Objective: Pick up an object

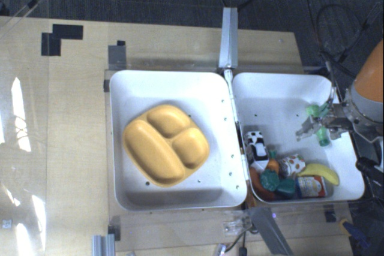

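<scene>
Toys (282, 174) lie heaped in the near corner of the right bin (270, 93), at about seven o'clock from the gripper (321, 126) and a little apart from it. The heap holds a banana (321, 172) at its right end, a black-and-white piece (257, 145) against the bin's left wall, a small spotted piece (293, 163) between them, orange and teal bits (273, 180) low against the near wall, and a reddish packet (311, 187) just under the banana.

The gripper hangs over the bin's right side, near its right wall, with green parts (318, 111) around it; whether its fingers stand apart or closed cannot be told, and nothing can be made out between them. The arm (369, 84), with its orange band, comes in at three o'clock.

From the gripper toward ten and eleven o'clock the bin floor is bare white up to the far wall.

The left bin (132, 87), across the shared divider at nine o'clock, holds a yellow three-part tray (166, 144) at its middle, with bare floor all round it.
</scene>
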You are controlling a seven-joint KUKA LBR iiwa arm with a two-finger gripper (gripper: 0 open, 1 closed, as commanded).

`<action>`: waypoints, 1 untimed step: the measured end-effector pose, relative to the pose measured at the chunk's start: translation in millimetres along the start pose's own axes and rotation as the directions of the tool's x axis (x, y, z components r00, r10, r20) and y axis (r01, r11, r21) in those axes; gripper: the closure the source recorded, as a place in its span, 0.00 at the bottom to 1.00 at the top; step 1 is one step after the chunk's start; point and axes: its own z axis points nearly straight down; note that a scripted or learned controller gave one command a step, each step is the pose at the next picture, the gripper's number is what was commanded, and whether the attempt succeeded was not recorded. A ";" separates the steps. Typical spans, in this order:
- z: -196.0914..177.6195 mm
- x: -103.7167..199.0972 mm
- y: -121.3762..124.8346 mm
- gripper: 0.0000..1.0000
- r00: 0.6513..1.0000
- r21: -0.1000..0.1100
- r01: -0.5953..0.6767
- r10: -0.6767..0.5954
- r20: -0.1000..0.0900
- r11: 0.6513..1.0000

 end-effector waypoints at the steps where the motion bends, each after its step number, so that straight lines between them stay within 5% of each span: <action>1: 10.4 -29.1 52.7 0.00 0.999 0.000 -0.032 0.032 0.000 0.999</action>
